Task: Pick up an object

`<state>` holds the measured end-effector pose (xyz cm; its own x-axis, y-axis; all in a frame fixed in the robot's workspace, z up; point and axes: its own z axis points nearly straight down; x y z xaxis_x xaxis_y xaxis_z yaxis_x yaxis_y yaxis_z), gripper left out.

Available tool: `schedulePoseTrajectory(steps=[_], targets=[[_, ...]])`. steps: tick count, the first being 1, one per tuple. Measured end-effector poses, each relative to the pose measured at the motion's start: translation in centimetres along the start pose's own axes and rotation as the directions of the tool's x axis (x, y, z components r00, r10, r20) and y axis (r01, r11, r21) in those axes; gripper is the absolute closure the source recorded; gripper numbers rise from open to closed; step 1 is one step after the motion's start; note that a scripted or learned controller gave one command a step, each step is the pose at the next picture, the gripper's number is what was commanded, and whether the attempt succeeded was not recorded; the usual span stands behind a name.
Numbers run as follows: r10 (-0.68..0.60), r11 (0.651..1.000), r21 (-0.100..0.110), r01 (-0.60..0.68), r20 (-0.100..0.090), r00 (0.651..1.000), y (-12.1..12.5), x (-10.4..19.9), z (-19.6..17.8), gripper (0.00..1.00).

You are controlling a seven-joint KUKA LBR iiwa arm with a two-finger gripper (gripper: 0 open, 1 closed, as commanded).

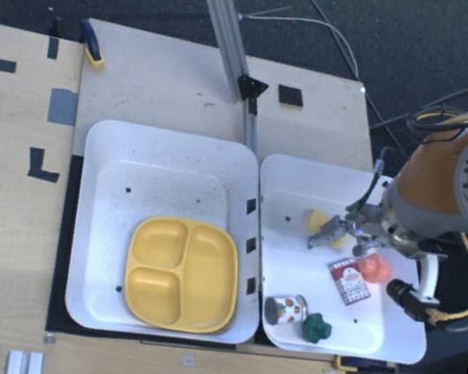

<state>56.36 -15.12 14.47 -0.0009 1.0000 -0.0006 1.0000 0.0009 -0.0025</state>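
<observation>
green toy [316, 329] near bin rim [339, 351], fingers [330, 233] above

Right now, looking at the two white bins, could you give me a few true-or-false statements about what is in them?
1. The yellow divided tray lies in the left bin. True.
2. The hand hangs over the left bin. False: it is over the right bin, beside a yellow object.
3. A green object lies beside a small can. True.
4. The red-and-white packet rests on the tray. False: it lies in the right bin, next to a pink object.
</observation>
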Motion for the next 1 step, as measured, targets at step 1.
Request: schedulePoseTrajectory(steps=[1], targets=[[0.0, 1.0, 0.0, 0.0, 0.0, 1.0, -0.02, 0.06, 5.19, 0.0]])
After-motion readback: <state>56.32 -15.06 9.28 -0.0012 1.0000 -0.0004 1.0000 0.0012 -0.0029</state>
